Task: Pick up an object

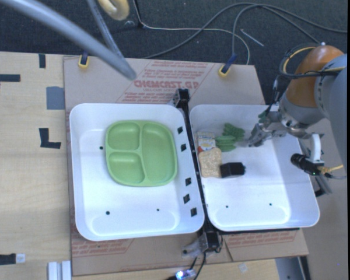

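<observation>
Pincer (258, 137) low in rt bin (280, 214), beside green toy (230, 134), grip state unclear, black block (232, 170) nearby

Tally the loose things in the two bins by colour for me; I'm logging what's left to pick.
Green: 2, the divided plate and a leafy toy
Tan: 1, a cracker-like block
Black: 1, a small block
Pale with red: 1, a small packet
Total: 5
</observation>
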### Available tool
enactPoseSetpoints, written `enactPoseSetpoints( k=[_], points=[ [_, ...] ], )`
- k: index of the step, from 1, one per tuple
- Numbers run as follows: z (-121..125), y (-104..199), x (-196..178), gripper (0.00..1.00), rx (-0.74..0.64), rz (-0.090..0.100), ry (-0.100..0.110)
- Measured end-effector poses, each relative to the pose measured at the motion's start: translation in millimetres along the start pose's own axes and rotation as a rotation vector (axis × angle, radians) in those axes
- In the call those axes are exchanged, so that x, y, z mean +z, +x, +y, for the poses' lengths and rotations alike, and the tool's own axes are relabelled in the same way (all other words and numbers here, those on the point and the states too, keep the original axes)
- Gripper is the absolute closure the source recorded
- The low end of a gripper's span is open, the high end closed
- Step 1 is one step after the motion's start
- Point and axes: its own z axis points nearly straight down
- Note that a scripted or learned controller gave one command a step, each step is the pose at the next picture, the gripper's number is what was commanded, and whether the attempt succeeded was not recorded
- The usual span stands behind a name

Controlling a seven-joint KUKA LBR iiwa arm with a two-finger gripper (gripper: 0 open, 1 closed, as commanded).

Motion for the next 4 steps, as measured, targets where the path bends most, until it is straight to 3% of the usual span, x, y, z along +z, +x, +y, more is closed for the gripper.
enactPoseSetpoints(
  k=[2,3,4],
  points=[
    [9.4,-6.8,-114.2,1.00,0.003,0.002,-0.004],
    [9.8,-6.4,-126.3,1.00,0.003,0.003,0.001],
    [8.4,44.8,-116.2,1.00,-0.001,0.005,0.004]
  ],
)
